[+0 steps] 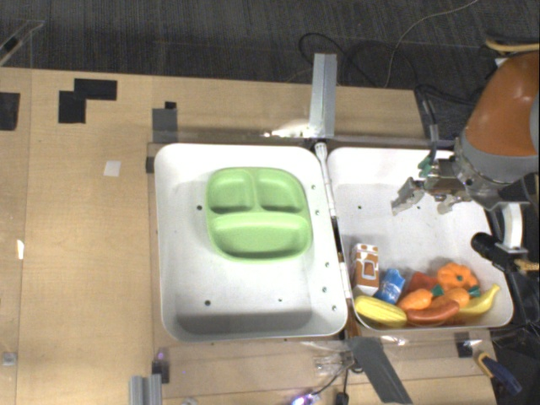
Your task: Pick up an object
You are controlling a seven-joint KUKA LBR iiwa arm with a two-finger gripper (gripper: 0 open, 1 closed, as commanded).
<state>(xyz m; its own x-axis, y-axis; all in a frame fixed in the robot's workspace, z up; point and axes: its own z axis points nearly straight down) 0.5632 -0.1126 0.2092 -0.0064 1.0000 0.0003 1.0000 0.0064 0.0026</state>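
Hovering: the grey two-finger gripper [426, 199] is hanging over the right white bin [371, 175], fingers spread, gripping nothing.
Toys: a heap of small plastic food pieces [422, 292] is lying along that bin's near edge.
Left bin: a green sectioned plastic tray [256, 212] is sitting inside the left white bin [181, 251].

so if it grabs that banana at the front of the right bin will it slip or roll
The banana looks smooth and curved, so it may slip or swivel in the pincer. It probably won't roll far, since it lies wedged against the bin wall and neighbouring toy food.
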